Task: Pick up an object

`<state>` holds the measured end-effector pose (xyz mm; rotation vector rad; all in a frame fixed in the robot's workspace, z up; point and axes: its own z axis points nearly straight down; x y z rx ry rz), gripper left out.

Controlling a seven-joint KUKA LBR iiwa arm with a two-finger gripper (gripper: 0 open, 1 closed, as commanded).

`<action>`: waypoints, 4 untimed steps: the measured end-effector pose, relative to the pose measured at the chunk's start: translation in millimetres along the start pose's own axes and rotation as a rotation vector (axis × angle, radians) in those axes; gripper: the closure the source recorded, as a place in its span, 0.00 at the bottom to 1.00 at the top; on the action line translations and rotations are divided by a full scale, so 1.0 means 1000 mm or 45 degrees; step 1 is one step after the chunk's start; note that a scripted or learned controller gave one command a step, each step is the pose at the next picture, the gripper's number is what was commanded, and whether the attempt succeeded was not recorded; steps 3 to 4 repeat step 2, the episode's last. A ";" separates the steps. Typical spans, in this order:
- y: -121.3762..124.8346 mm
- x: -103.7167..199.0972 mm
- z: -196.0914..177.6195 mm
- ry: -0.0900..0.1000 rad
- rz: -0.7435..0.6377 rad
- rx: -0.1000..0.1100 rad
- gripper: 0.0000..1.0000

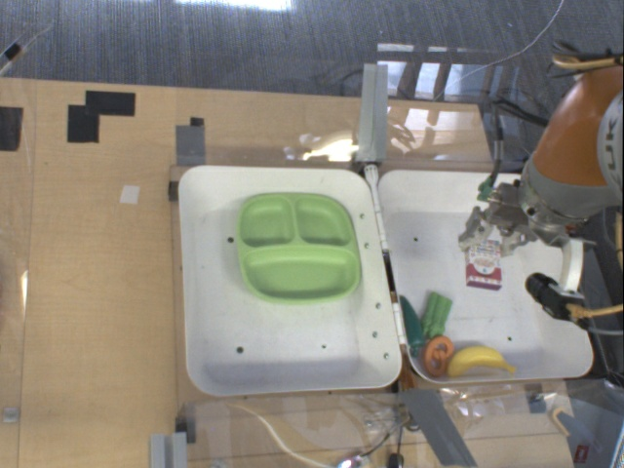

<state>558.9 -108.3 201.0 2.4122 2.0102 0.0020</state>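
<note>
A small red-and-white packet (485, 264) lies in the right bin (429, 208), toward its middle, directly under the claw (493, 224); the packet's upper edge meets the claw's tips, though whether they touch or merely overlap from this angle cannot be told, nor how far apart the claw stands. The packet is flat and rectangular, white across its upper part with small print too fine to read, and a dark red strip along its lower edge.

Nearer the front of the same bin sits a cluster well apart from the packet: a yellow banana (479, 360) lying along the front wall, an orange round fruit (438, 352) just beside its left end, and a green vegetable (430, 316) leaning above them. The grey arm with its orange band (577, 130) reaches in from the right.

The left bin (210, 339) holds a green divided plate (296, 247) with three compartments, near its centre. Both bins rest on a pale wooden tabletop (88, 291) bearing black square markings (97, 113). Beyond it lies dark grey carpet (195, 37).
</note>
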 end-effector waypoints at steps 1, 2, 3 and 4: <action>-0.028 0.006 -0.027 0.000 0.117 0.002 1.00; -0.047 -0.046 -0.035 0.000 -0.048 0.001 1.00; -0.047 -0.046 -0.035 0.000 -0.048 0.001 1.00; -0.047 -0.046 -0.035 0.000 -0.048 0.001 1.00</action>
